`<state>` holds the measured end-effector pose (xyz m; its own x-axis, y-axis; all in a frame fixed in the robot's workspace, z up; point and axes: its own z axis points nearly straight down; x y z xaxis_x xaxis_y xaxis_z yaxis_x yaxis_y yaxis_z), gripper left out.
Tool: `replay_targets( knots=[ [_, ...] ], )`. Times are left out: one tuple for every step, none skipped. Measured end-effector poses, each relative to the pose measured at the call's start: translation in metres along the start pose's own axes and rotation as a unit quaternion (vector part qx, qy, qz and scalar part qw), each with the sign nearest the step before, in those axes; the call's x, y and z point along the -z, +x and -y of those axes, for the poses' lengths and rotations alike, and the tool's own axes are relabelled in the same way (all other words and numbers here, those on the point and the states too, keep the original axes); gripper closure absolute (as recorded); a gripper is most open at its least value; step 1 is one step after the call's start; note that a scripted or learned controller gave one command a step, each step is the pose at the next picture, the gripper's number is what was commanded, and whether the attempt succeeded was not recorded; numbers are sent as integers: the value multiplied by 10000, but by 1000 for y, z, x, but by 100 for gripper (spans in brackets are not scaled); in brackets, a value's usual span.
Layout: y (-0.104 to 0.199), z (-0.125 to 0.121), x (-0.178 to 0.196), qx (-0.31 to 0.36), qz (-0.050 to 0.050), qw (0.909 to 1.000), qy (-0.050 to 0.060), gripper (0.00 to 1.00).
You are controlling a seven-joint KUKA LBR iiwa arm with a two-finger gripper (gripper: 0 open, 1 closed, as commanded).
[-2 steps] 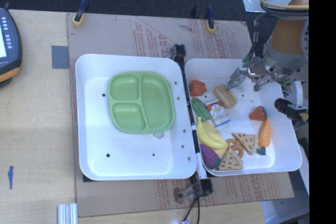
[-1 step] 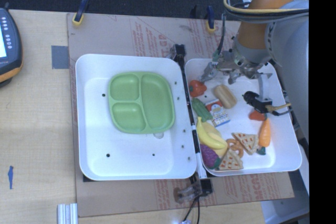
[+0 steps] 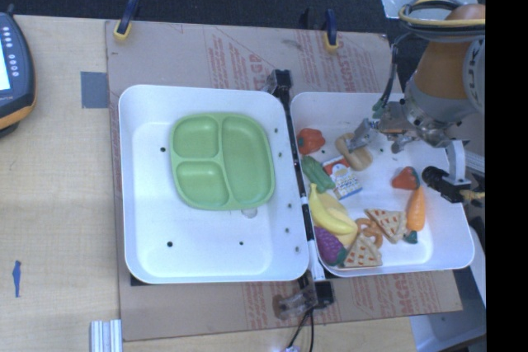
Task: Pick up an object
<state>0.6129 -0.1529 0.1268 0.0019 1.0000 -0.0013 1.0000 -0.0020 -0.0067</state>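
Observation:
My gripper (image 3: 362, 138) hangs low over the upper middle of the right bin (image 3: 450, 258), reaching in from the grey and orange arm (image 3: 441, 66) on the right. Right under its tip lies a tan bread-like piece (image 3: 350, 156); whether they touch is unclear. Around it lie a red tomato-like toy (image 3: 310, 140), a green cucumber (image 3: 317, 174), a small carton (image 3: 347, 185), a yellow banana (image 3: 330, 212), purple grapes (image 3: 328, 245), two pizza slices (image 3: 384, 222), a carrot (image 3: 416, 208) and a strawberry (image 3: 403, 178).
The left bin (image 3: 148, 251) holds a green divided plate (image 3: 223, 161). A black clamp (image 3: 282, 83) sits where the two bins meet at the back. A handheld pendant (image 3: 12, 66) lies at the bench's left edge. A black fitting (image 3: 441, 182) juts over the right bin's right side.

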Motion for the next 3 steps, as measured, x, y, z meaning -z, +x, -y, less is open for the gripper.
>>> replay_targets(
  knots=[
    [48,-48,-30,32,62,9999,-91,0],
    [20,64,-36,3,-7,10000,34,0],
    [52,-6,-33,30,59,10000,-55,0]
  ],
)
